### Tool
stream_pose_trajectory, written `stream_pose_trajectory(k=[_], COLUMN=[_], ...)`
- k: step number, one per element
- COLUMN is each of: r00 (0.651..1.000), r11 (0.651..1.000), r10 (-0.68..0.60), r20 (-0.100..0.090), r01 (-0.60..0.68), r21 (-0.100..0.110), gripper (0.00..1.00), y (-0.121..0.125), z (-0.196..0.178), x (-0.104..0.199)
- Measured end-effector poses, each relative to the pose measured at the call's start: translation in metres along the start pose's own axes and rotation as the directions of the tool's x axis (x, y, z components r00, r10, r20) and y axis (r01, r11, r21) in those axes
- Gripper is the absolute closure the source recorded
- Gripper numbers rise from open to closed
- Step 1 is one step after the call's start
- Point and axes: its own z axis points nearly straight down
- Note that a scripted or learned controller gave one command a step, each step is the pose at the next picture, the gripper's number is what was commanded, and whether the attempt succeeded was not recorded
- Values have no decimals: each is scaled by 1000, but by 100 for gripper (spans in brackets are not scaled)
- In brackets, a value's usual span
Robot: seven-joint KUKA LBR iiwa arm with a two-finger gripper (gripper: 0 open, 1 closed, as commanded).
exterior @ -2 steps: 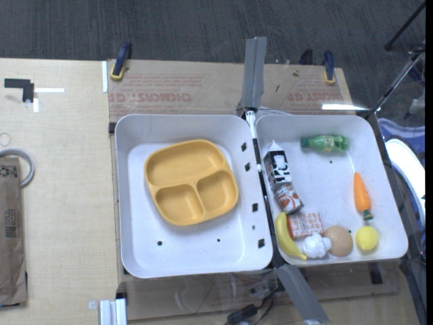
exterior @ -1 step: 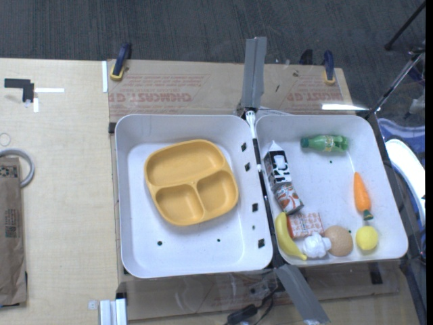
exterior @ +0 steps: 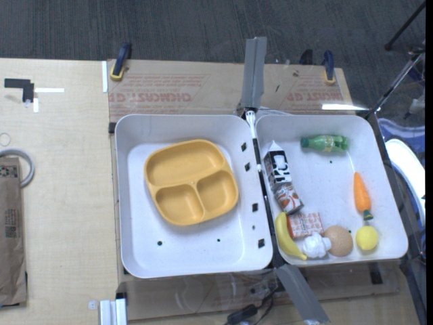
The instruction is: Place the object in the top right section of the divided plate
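The yellow divided plate (exterior: 191,189) sits right of the brown bag (exterior: 11,229); the gripper's state I cannot tell.

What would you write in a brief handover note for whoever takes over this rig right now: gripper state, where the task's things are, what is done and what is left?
Gripper: not in the camera view.
Divided plate: yellow, in the left bin, all sections bare.
Candidates in the right bin: green bottle, carrot, lemon, banana, carton, among others.
Done: nothing placed yet.
Left: pick the object, set it in the plate's top right section.
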Motion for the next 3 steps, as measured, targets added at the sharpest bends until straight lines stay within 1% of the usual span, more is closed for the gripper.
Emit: stream_pose_trajectory(k=[1,3], r00=[998,998], r11=[998,998], r10=[55,56], r20=[-3,-3], r01=[-55,-56], r21=[0,0], gripper=[0,0], y=[27,27], z=[0,0], x=[22,22])
